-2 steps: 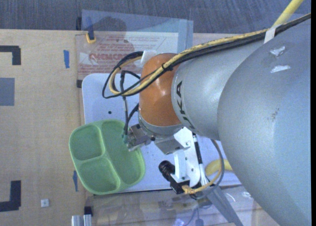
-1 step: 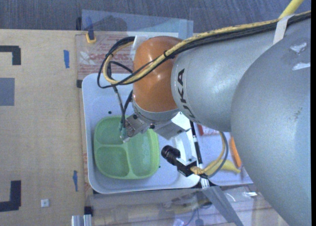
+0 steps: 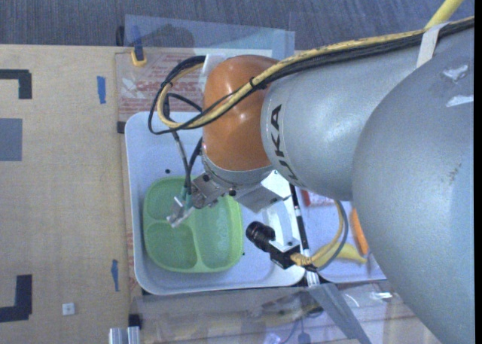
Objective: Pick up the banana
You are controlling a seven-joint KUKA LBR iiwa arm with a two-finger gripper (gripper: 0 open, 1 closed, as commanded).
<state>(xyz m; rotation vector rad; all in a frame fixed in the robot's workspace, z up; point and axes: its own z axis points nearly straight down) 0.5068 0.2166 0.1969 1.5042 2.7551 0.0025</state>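
A pale yellow curved piece that looks like the banana (image 3: 351,255) shows in the right bin, low down beside the arm's big grey body, which hides most of it. My gripper (image 3: 179,213) hangs well to its left, over the left bin. It sits above the upper middle of a green divided plate (image 3: 215,248). Nothing shows in its grasp. The orange wrist band (image 3: 233,120) and grey links cover the area between the two bins.
The left white bin (image 3: 137,177) holds the green plate. An orange object (image 3: 359,234) lies just above the banana in the right bin. A black camera part (image 3: 263,235) and yellow cable (image 3: 324,256) hang off the wrist. Wooden bench (image 3: 60,184) lies left.
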